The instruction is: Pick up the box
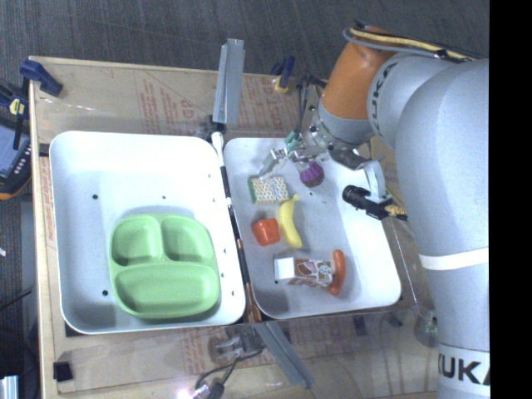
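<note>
Pincer (278,158), grip state unclear, above flat speckled box (269,189) beside curved yellow banana (289,221).

The brown bench (125,98) holds two white bins side by side. The right bin (366,248) sits right under the claw (278,160). The left bin (83,173) lies to the left of the claw, touching the right bin.

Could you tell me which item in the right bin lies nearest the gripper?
The small purple piece, at the bin's far end beside the gripper. The patterned box, banana and carton lie nearer the camera.
</note>
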`<state>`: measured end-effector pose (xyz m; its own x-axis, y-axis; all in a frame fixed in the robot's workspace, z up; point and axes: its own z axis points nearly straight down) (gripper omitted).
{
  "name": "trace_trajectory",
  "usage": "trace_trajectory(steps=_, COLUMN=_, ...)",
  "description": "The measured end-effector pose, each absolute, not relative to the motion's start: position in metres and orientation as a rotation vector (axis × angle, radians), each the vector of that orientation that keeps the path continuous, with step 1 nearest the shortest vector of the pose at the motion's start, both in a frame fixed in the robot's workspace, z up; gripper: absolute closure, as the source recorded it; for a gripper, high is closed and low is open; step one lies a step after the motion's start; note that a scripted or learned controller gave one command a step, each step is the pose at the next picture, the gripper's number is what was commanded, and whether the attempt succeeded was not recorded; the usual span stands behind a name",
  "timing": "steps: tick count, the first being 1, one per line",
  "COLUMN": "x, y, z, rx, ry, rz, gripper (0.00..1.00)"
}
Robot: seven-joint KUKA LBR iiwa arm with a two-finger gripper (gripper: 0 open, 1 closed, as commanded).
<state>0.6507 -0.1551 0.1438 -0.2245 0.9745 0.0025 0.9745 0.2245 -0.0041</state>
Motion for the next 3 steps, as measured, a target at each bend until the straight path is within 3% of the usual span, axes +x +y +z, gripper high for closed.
trace_trajectory(steps=1, x=0.620, y=-0.124, z=0.096, rx=-1.878, ry=-2.525, rz=-0.003, gripper=0.00)
trace_trajectory(steps=2, x=0.622, y=-0.125, z=0.108, rx=-1.876, ry=-2.532, rz=-0.002, gripper=1.00)
trace_trajectory(steps=3, x=0.624, y=-0.070, z=0.215, rx=-1.807, ry=-2.570, rz=0.000, gripper=1.00)
